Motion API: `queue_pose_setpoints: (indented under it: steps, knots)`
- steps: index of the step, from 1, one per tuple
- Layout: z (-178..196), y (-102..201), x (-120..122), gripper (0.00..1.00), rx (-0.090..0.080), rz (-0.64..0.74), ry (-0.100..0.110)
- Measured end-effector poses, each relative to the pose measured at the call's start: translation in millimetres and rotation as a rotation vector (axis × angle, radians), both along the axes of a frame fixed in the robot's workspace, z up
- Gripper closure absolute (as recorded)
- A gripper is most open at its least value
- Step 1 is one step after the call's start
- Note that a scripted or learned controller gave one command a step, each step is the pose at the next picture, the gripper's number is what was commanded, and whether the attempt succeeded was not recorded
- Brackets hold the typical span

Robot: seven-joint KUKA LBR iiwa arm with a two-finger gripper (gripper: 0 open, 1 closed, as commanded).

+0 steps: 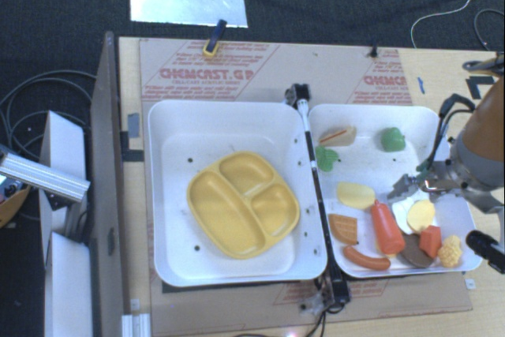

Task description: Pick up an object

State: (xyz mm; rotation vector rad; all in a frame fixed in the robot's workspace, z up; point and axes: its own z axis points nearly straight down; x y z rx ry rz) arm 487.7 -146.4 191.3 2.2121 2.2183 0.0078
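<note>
Looking down from the camera view: the grey arm with the orange band (483,140) is reaching in from the right over the right-hand shallow white bin (371,116).
Gripper: the two-finger gripper (410,187) is hovering low over the middle of the right bin; whether it is parted or closed cannot be told, and nothing is showing as gripped.
Task's thing: no single object is named; the nearest candidates are lying just under and beside the gripper, namely the long red-orange toy pepper (386,227), the pale yellow oval slice (356,194) and the white-and-yellow fried egg toy (418,215).
Other right-bin items: a green round toy (393,140), a small sandwich-like piece (337,136), a green leafy piece (326,159), an orange ridged piece (343,227), a reddish sausage toy (365,257), a brown disc (413,252) and a yellow knobbly piece (450,251).
Left bin: the left-hand shallow white bin (229,116) is carrying a yellow divided plastic plate (243,204).
Risk, crowding: the toys are lying touching or nearly so, so a descent here is likely to be nudging a neighbour or catching two at once.
Risk, flat shapes: the egg and the oval slice are probably lying too flat to be pinched, so a grasp may be closing on nothing.
Risk, rounded shape: the pepper may be rolling or squirting out sideways.
Writing: red lettering on the brown cardboard sheet (260,59) is reading roughly "CHEMCAST GP", repeated; the smaller print is too blurred to read.
</note>
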Motion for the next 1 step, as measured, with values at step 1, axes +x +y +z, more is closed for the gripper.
queue_pose_setpoints:
  steps: [1]
  knots:
    - [-106.4, 24.8, 0.7, 0.0, -0.006, -0.002, 0.0]
